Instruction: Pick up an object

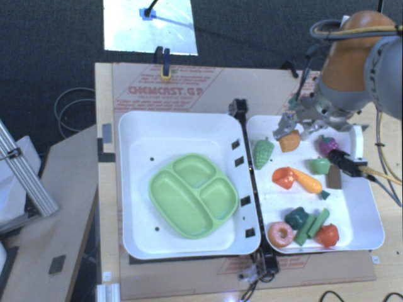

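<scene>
Dark carpet is seen around the tabletop (165, 94), on which two white bins are set side by side. The likeliest thing to be picked, an orange-brown block (290, 143), lies in the right bin (364, 211), in its far left part near the divider. It is small and squat, so no long axis needs to be matched.

The hand (284, 129) is placed directly over the block's far left edge, touching it or just above it; which of the two cannot be made out. Whether the hand is open or closed cannot be told either, and the block is not seen to be gripped. The block lies a shade toward the near side and the right of the hand, so the coming move is judged to be a short correction and a straight descent, not a reach across the bin.

Just left of the block a green knobbly piece (262, 151) is found, close enough to be nudged if the hand drifts that way. To the right, well apart, a purple piece (326, 145) and a green pepper (319, 165) are seen. Nearer the camera a red pepper (284, 177) and a carrot (307, 182) lie touching. At the bin's near end a doughnut (280, 233) and a tomato (327, 234) are gathered. In the left bin (140, 145) a green divided plate (193, 195) is held, far from the hand.
</scene>
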`<control>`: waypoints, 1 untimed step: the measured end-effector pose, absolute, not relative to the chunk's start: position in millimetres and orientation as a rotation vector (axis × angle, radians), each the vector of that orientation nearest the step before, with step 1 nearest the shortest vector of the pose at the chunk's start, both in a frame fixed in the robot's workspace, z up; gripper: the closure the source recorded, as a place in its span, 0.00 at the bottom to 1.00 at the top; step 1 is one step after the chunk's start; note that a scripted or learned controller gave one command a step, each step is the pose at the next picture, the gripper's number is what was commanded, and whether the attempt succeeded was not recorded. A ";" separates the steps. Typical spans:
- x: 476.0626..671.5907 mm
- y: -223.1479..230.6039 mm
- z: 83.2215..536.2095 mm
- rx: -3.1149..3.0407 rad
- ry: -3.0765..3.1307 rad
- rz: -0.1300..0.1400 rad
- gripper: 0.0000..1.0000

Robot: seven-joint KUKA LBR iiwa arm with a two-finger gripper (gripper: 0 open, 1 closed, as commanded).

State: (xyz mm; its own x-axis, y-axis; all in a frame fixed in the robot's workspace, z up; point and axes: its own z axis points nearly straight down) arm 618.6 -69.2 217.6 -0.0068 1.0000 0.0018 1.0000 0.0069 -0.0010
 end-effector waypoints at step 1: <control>598.1 -22.5 232.7 -2.210 -2.230 -0.003 1.00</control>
State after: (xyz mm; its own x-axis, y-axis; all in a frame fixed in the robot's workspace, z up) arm 598.1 -22.5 232.7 -0.0090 1.0000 0.0025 1.0000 0.0090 0.0003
